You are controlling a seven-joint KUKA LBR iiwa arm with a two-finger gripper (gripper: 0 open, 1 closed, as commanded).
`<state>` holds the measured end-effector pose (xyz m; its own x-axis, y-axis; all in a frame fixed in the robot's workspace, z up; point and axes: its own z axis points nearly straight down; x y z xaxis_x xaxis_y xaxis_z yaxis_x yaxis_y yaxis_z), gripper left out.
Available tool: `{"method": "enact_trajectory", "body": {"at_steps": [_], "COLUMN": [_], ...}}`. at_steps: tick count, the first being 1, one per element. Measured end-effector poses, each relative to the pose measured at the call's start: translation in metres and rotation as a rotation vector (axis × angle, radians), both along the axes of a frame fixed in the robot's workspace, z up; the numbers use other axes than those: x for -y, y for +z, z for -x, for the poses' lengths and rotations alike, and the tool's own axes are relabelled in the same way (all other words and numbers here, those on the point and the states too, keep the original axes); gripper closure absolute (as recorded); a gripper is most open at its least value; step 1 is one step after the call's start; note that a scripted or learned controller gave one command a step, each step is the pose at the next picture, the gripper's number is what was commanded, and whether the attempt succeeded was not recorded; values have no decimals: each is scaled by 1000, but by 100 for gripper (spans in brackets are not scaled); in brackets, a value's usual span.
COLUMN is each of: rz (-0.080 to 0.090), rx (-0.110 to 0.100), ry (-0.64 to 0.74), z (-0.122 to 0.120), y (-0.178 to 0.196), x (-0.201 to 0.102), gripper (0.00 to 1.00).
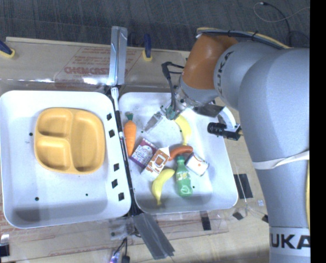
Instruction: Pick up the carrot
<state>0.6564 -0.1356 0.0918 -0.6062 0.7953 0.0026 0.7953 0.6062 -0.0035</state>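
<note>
The carrot (130,137) is orange with a green top. It lies lengthwise against the left wall of the right bin (224,193), green end towards the back. My gripper (158,119) hangs over the back of that bin, pointing down and to the left. Its tip is to the right of the carrot's green end and a little further back, apart from it. Nothing visibly hangs from the gripper. The grey wrist with the orange band (206,64) sits above and behind it.
Right of the carrot lie a purple box (142,152), a small carton (160,160), a red sausage (180,150), a white box (197,165), a green bottle (183,178) and two bananas (183,127) (161,184). A yellow divided plate (69,139) sits in the left bin (15,201).
</note>
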Motion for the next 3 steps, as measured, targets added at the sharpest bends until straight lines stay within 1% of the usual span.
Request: {"method": "enact_trajectory", "body": {"at_steps": [1,2,3], "rz": [-2,0,2], "rx": [-6,7,12], "ry": [267,288,452], "z": [2,25,30], "y": [-1,103,5], "x": [4,-13,-42], "gripper": [0,0,0]}}
